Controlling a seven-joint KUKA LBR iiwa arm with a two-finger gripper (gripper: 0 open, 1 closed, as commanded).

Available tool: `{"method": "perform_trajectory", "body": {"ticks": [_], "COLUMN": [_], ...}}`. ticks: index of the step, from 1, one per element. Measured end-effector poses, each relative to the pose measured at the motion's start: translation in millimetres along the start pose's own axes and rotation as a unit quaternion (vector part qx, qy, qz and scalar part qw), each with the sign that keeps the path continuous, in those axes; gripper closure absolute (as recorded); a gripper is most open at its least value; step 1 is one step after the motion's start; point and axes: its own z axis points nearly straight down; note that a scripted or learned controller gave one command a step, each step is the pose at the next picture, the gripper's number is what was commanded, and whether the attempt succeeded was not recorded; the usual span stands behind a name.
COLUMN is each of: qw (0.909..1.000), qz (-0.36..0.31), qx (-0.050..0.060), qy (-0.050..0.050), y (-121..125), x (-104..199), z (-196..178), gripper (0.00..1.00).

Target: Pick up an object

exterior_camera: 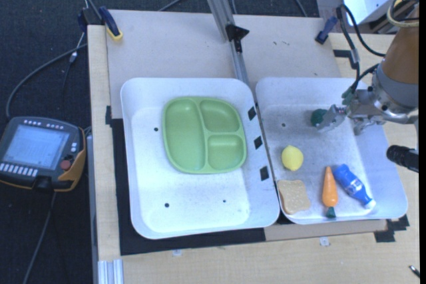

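The hand [336, 118] is low over the far part of the right bin [299, 93], reaching in from the right, with a small dark green object [319, 118] right at its tips. Whether the fingers are closed on it or just beside it, I cannot tell, so I judge the pick as not yet secured; the lift is all to come. Nearer in that bin lie a yellow lemon [292, 157], a slice of bread [293, 195], an orange carrot [329, 187] and a blue bottle [352, 185], all clustered toward the near rim. The left bin [143, 143] holds a green divided plate [204, 135]. There is open floor around the green piece, the bin's far wall close behind, and clear room straight up.
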Motion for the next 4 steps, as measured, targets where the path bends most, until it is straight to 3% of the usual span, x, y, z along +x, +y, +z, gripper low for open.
{"method": "perform_trajectory", "body": {"ticks": [2, 3, 4], "qw": [1.0000, 1.0000, 1.0000], "qz": [0.000, 0.000, 0.000], "qx": [0.000, -0.003, -0.006], "qy": [0.000, 0.000, -0.002], "y": [-3, -1, -8], "x": [8, 8, 2], "z": [102, 88, 37], "gripper": [0.00, 1.00, 1.00]}}
